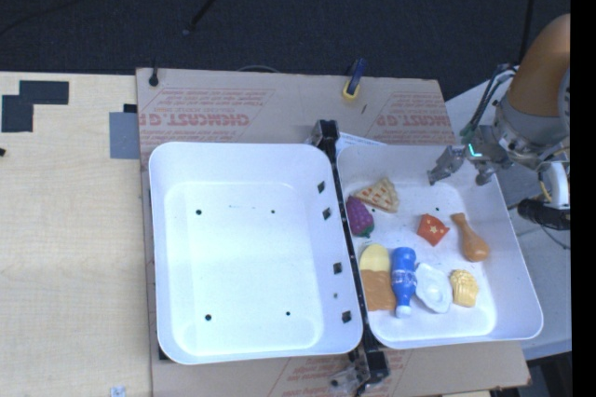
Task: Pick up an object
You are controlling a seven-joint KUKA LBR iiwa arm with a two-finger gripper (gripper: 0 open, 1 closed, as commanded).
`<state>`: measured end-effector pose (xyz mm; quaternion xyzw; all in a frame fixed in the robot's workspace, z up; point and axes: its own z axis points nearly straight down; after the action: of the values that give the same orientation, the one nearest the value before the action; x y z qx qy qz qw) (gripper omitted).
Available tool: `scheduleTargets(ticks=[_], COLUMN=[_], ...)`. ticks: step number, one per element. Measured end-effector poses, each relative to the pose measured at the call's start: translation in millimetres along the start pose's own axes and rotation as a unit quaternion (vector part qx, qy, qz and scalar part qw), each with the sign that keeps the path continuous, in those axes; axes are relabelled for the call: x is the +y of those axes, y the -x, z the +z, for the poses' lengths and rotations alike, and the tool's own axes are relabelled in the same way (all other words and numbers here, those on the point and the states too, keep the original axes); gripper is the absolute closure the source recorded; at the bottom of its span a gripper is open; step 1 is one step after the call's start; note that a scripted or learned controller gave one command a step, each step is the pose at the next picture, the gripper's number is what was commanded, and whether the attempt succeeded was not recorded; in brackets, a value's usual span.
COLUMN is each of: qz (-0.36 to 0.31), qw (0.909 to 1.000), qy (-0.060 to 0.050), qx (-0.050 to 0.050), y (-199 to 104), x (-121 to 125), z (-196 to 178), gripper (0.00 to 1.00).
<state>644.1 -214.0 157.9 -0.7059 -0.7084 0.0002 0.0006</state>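
Note:
The right bin point(518, 291) holds several toy foods: a waffle-patterned pie slice point(378, 196), a purple grape bunch point(359, 217), a small red box point(432, 229), an orange drumstick point(470, 238), a blue bottle point(403, 279), a yellow and orange piece point(374, 275), a white piece point(432, 288) and a yellow corn-like piece point(464, 287). My gripper point(465, 165) hangs over the bin's far right corner, above and to the right of the red box. Its two fingers are spread apart with nothing between them.
The left bin point(160, 227) sits beside the right one, joined by a black divider with clips point(339, 227). Both rest on a cardboard sheet point(242, 111). A blue and yellow clamp point(354, 79) stands at the cardboard's far edge. Cables run near the arm at right.

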Motion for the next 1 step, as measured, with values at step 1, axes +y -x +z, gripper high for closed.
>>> scheduleTargets(ticks=[1], qz=[-0.001], qw=[1.0], qy=[0.001], qx=[0.0], y=[0.4], x=[0.3], z=[-10.6], gripper=[1.0])
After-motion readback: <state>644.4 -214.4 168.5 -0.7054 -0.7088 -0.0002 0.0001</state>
